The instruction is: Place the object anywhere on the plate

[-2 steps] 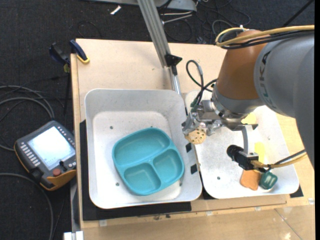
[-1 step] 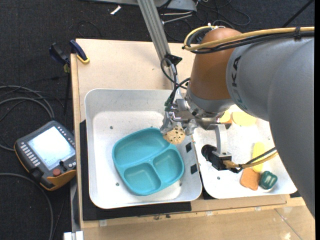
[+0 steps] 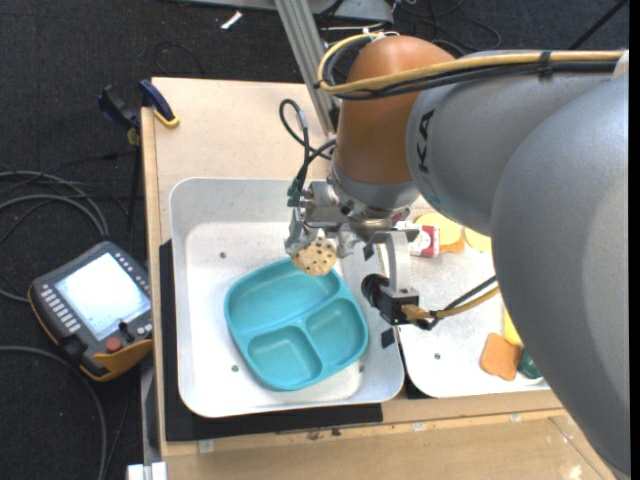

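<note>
From the overhead camera, the cookie (image 3: 316, 257) hangs at the tip of the gripper (image 3: 312, 248), just over the far rim of the teal plate (image 3: 295, 333), which lies in the left bin (image 3: 195, 268). It looks pinched between the fingers, though the wrist crowds them and I would not swear to the grip. Holding it there makes sense: a release should drop it on the plate's near compartment edge. The arm (image 3: 480, 138) reaches in from the right, its orange band (image 3: 385, 98) above the downward-bent wrist.
</note>
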Robot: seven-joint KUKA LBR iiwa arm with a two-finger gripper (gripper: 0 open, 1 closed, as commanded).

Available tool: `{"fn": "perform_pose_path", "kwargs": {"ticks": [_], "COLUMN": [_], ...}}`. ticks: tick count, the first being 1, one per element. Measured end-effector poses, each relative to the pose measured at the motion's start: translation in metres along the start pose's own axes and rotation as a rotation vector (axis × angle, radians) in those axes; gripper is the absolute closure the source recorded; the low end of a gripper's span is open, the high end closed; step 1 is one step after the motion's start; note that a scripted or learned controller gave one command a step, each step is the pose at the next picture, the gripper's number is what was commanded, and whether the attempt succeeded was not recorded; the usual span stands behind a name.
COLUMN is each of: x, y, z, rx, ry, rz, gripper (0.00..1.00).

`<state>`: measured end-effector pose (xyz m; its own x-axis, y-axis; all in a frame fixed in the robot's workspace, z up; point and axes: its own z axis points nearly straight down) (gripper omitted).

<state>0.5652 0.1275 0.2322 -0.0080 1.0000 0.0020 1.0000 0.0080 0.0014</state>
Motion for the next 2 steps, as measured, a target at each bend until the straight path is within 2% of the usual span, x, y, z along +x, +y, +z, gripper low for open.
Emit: {"fn": "perform_pose_path", "kwargs": {"ticks": [1, 2], "x": [0.0456, 0.0424], "y": [-0.0071, -0.0065], "z": [0.0013, 0.0013], "rx": [0.002, 0.002], "ry": [-0.002, -0.003], "rz": [0.001, 0.005], "gripper": [1.00, 0.00]}}
